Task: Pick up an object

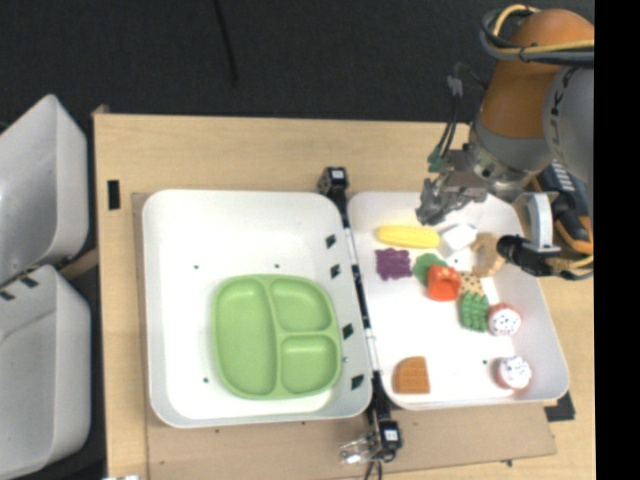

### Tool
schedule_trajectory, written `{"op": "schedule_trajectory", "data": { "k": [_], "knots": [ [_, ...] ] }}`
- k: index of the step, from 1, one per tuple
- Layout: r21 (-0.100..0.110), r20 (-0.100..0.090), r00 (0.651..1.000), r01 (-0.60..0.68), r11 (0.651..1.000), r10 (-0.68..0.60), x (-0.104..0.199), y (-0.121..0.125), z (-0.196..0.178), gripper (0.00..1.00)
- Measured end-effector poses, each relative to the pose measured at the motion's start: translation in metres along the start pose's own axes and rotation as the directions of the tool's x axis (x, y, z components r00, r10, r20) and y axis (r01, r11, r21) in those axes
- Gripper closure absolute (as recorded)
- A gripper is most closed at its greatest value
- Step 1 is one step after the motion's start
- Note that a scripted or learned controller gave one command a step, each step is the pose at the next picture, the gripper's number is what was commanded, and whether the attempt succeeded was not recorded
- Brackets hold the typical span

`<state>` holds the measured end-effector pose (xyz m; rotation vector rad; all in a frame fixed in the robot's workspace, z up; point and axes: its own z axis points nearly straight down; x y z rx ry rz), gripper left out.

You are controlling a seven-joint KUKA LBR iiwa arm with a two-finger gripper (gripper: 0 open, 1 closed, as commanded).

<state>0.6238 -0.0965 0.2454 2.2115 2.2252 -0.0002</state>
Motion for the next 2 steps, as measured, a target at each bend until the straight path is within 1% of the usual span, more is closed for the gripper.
{"op": "schedule_trajectory", "data": {
  "k": [1,2],
  "knots": [
    [0.002,-0.001,1.0,-0.005,1.0,0.005,-0.0031,-0.0035,0.0049,1.0],
    [0.003,-0.002,1.0,-0.002,1.0,0.002,0.0,-0.0067,0.0124,1.0]
  ]
}}
